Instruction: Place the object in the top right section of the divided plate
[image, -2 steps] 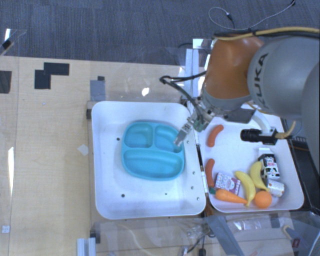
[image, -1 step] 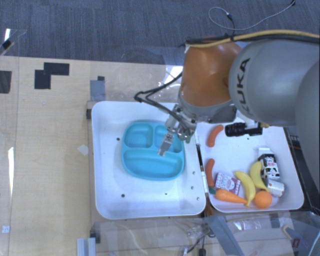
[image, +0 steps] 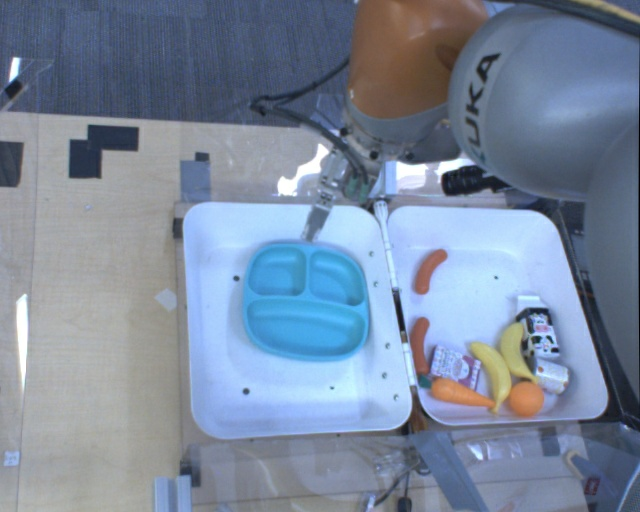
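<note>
**Hand above far rim of left bin, divided plate unfilled**

Hung over the far edge of the left bin (image: 200, 400), at about 12 o'clock from the blue divided plate (image: 305, 302): the hand (image: 318, 215), below the orange band and the grey KUKA arm (image: 540, 90) reaching in from 3 o'clock. Could not tell whether clenched or released; saw nothing between the slim fingers, whose tips pointed down just beyond the plate's far rim.

Lay near the middle of the left bin, flat, the plate: two small sections on the far side, one long section on the near side. Showed bare blue in the top right section, as in the other two.

Sat in the right bin (image: 500, 240), all the loose objects. At 12 o'clock within that bin, a sausage (image: 430, 270), tilted. At 9 o'clock, against the dividing wall, a second sausage (image: 419, 340). At 6 o'clock, clustered: a carrot (image: 460, 393), a small pink carton (image: 457, 364) just behind it, two bananas (image: 495, 368) side by side, an orange (image: 526, 398) touching the bananas' near ends. At 4 o'clock, a small black-and-white milk carton (image: 538, 335), lying beside the bananas.

Carried both bins: a pale wooden worktop (image: 90, 300), with black markings at 10 o'clock.
</note>
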